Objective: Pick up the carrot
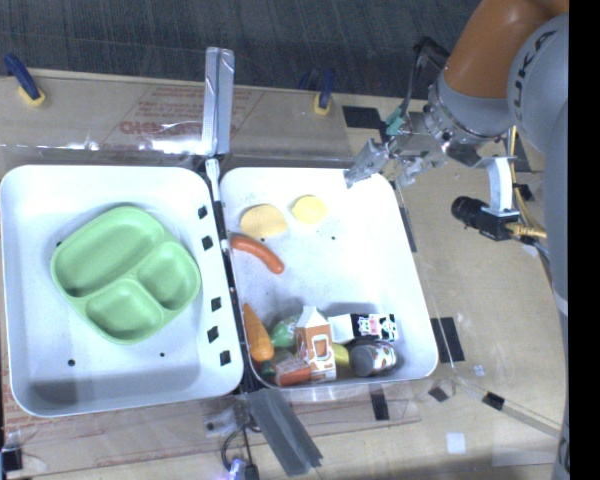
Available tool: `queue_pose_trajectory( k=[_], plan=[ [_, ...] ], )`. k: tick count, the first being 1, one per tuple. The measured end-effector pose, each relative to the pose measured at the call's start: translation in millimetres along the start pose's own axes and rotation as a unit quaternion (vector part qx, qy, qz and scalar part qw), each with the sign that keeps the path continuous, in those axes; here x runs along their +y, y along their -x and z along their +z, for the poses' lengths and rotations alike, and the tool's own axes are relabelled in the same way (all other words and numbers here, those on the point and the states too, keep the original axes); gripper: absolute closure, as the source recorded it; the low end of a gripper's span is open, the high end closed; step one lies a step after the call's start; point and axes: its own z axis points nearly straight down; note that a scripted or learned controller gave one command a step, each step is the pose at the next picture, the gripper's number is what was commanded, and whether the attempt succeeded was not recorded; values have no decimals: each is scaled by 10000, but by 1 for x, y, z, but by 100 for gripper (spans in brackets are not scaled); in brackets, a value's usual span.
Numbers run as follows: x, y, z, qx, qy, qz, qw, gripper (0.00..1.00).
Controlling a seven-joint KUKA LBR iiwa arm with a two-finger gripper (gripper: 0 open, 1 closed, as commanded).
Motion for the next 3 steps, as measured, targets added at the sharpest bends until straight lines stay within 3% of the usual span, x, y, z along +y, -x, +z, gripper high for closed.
queue_pose_trajectory(
  k=[1, 2, 3],
  plan=[
    [-21, -57, 48, -2, 5, -2222, 9750, 0],
    [-69, -91, 91, -2, 6, -2660, 9640, 0],
    [-137, -133, 92, 0, 4, -2870, 9579, 0]
  ],
)
